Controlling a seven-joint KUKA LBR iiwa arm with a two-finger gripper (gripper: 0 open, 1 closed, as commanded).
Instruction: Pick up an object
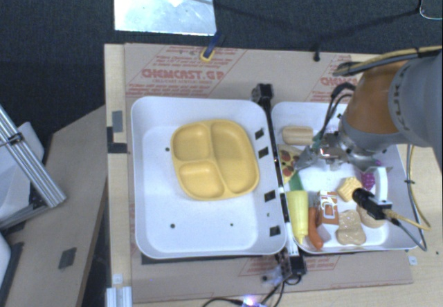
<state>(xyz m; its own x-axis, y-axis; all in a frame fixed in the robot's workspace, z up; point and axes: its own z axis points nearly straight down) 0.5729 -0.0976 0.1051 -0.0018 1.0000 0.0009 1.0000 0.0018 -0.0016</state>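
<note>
The right bin [304,117] holds several toy foods. Among them are a tan bread roll [297,135], a pizza slice [286,159], a yellow corn-like piece [297,207], an orange carrot [313,231], a small carton [328,205], a tan cookie [351,229] and a yellow cheese wedge [349,187]. My gripper [317,152] hangs low over the middle of this bin, just below the bread roll and right of the pizza slice. The wrist hides what lies under it. I see nothing clearly held.
The left bin [152,222] holds a yellow divided plate [211,158]. A black divider with clips [271,153] runs between the bins. The grey arm with its orange band [377,105] covers the right bin's upper right. A purple piece [369,178] lies by the wrist.
</note>
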